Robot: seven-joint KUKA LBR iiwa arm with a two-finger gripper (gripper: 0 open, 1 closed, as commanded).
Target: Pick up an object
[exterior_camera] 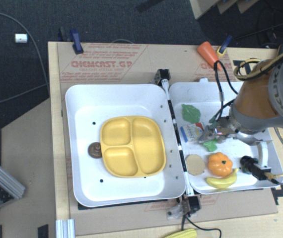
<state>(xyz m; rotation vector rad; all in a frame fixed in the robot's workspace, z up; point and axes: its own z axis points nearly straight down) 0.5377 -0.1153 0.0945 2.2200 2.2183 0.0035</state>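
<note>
My gripper [212, 132] is low inside the right bin [201, 89], near its middle. Just below it lies a small green piece [210, 146]. A green leafy toy [191, 113] lies up and to the left of the gripper, and a blue and red packet [189, 132] sits directly left of it. Toward the bin's front are a tan round disc [195, 164], an orange pumpkin [220, 164] and a yellow banana [221, 181]. I see nothing clearly held in the gripper.
The left bin [82, 133] holds a yellow divided plate [132, 146] with a small brown round thing [95, 150] at its left edge. The arm's grey and orange body covers the right bin's right side. Clamps sit between the bins, at the back and at the front.
</note>
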